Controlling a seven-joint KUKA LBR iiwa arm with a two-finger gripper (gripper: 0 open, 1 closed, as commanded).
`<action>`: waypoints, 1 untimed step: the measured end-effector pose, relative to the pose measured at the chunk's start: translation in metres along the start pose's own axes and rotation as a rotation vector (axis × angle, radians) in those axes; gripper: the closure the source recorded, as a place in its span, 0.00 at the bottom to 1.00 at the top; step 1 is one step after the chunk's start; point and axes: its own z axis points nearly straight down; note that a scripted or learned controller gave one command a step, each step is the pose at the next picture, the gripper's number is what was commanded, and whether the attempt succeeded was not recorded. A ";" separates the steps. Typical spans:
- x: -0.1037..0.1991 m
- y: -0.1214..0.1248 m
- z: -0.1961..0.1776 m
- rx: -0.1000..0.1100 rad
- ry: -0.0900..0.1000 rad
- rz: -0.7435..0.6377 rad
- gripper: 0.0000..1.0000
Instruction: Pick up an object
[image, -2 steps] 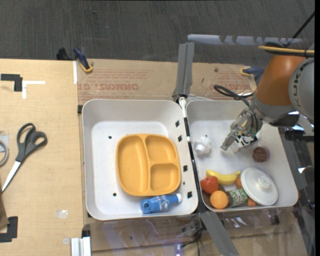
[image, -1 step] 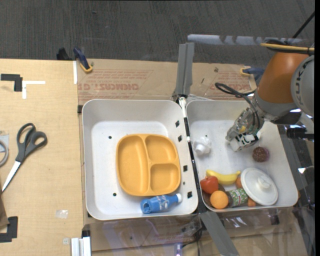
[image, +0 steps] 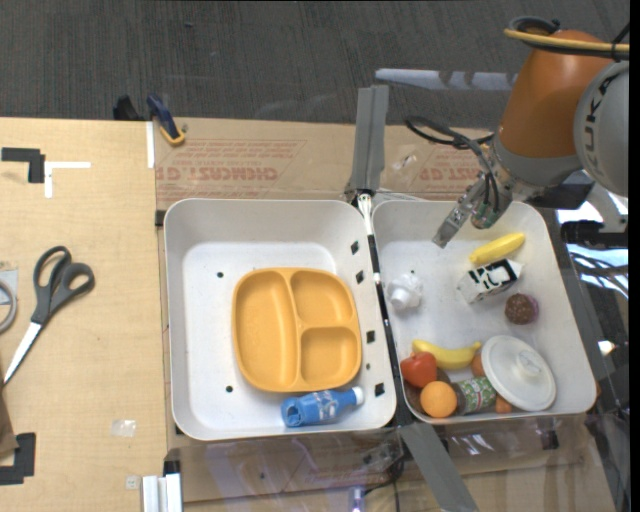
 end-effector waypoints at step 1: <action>0.006 -0.106 -0.046 0.002 0.002 -0.210 1.00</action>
